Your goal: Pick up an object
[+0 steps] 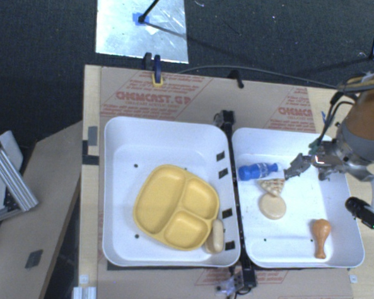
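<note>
Camera view looked down on the bench, where the two white bins sat side by side: the left bin in the middle of the frame and the right bin toward the right edge, clipped together along a dark centre seam so neither would slide when pushed. The arm came in from the right edge, most of it cut off by the frame, its orange band above the wrist showing at the upper right. In the left bin a yellow divided plate lay flat and skewed, with a pale bread roll touching its lower right corner, against the bin wall. The right bin held the likely candidates for a pick, loosely scattered as if tossed in: a blue bottle lying on its side near the seam, a tan wedge just below it, a round cream biscuit touching the wedge, and a brown drumstick well apart at the lower right. The gripper hung low over the right bin's upper middle, just beside the bottle's cap end and the wedge; its dark tip blurred into one shape, so whether it gripped anything could not be told.
</note>
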`<state>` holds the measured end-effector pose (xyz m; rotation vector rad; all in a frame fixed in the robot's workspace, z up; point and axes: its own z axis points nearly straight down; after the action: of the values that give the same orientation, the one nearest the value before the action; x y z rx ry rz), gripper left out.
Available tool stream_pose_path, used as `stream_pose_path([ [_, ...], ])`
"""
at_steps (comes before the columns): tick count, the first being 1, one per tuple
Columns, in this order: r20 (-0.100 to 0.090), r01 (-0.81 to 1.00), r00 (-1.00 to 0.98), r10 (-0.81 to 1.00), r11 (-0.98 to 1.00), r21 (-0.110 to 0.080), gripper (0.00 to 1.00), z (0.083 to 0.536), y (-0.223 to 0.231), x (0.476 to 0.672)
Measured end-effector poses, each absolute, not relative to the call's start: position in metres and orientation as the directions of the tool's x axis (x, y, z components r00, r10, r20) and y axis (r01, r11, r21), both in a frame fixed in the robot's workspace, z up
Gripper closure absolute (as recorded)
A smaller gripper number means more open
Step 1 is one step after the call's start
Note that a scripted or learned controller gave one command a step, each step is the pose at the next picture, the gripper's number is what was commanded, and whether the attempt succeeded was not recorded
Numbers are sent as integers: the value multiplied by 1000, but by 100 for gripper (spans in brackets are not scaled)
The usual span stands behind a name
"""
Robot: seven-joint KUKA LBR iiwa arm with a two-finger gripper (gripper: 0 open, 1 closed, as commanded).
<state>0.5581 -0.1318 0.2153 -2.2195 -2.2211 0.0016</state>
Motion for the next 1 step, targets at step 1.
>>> stream_pose_path([
  [1,1,1000,-2,1000,2,-4,0,155,-126,553],
])
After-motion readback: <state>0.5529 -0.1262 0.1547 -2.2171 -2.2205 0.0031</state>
